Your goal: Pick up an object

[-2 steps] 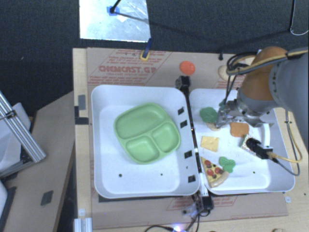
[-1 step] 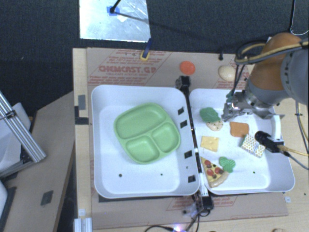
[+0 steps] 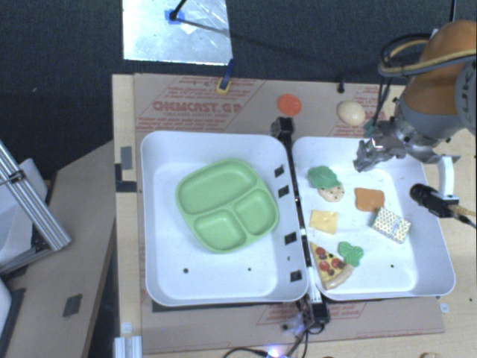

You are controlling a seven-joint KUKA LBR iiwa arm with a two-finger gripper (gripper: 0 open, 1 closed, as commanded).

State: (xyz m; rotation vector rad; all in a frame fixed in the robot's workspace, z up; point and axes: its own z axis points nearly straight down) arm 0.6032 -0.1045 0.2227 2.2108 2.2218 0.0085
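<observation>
- Gripper (image 3: 370, 155) position: above the far corner of the right bin (image 3: 428, 230), beyond the toy food items and touching none of them.
- Fingers: state cannot be determined from the camera view; no item is visible between them.
- Arm (image 3: 440, 80): grey body with an orange band above the wrist, entering over the right bin's far edge.
- Right bin contents, nearest the gripper first: a green leafy piece (image 3: 323, 175); a round cookie-like piece (image 3: 332, 193) touching the leafy piece on its near side; an orange-brown slab (image 3: 369, 198) just beside the cookie-like piece.
- Further contents toward the right bin's near edge: a yellow cheese square (image 3: 323, 221); a blue-and-white patterned packet (image 3: 391, 224); a small green broccoli-like piece (image 3: 350, 253); a pizza slice (image 3: 331, 265) in the near corner against the divider.
- Left bin (image 3: 171, 274): adjoins the right bin along the divider and holds a green three-compartment tray (image 3: 226, 205).
- Cardboard sheet (image 3: 201, 104): lies under both bins; red print beyond the left bin reads approximately "CHEMCAST GP", and more red print beyond the right bin is too small to read.
- Items on the cardboard beyond the right bin: an orange disc (image 3: 289, 104) and a pale egg-shaped item (image 3: 351, 112).
- Tabletop (image 3: 82, 192): extends past the left bin on its outer side.
</observation>
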